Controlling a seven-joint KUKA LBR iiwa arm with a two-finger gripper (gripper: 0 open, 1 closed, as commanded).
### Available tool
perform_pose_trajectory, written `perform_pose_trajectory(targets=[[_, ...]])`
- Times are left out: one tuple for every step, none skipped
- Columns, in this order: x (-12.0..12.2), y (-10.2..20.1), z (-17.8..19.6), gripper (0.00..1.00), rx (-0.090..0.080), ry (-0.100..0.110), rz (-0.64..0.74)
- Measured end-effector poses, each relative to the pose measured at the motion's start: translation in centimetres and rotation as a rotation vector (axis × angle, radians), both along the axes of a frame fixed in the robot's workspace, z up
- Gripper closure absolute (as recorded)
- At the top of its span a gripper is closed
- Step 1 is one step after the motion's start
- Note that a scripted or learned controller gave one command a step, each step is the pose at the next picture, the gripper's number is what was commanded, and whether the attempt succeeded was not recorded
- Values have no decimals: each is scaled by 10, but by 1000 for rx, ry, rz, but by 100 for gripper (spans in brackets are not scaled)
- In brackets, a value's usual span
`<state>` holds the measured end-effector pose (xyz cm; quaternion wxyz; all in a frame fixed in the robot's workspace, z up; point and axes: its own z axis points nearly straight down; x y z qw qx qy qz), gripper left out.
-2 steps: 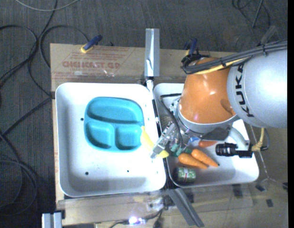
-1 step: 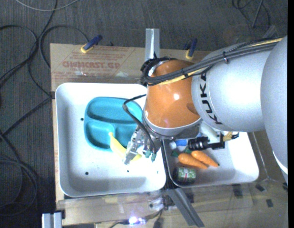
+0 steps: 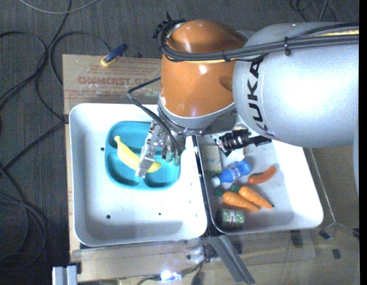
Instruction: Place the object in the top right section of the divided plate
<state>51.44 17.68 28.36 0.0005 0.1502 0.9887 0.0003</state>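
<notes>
Yellow plastic banana (image 3: 129, 154) lies in the blue divided plastic plate (image 3: 117, 170), left white bin (image 3: 88, 218). Two-finger gripper (image 3: 152, 157) over its right end; jaw state: cannot tell. Risk: banana lies across a divider, may tip out of the top right section.

A shallow white right bin (image 3: 311, 209) serves as landmark. Within it are seen two orange plastic carrots (image 3: 246, 198), a small clear bottle with blue cap (image 3: 234, 172), an orange-red chilli (image 3: 262, 174) and a green-labelled can (image 3: 232, 218) near its front edge.
</notes>
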Motion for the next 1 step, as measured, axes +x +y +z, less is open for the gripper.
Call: perform_pose_trajectory(targets=[[71, -84, -12, 100, -2, 0, -109]])
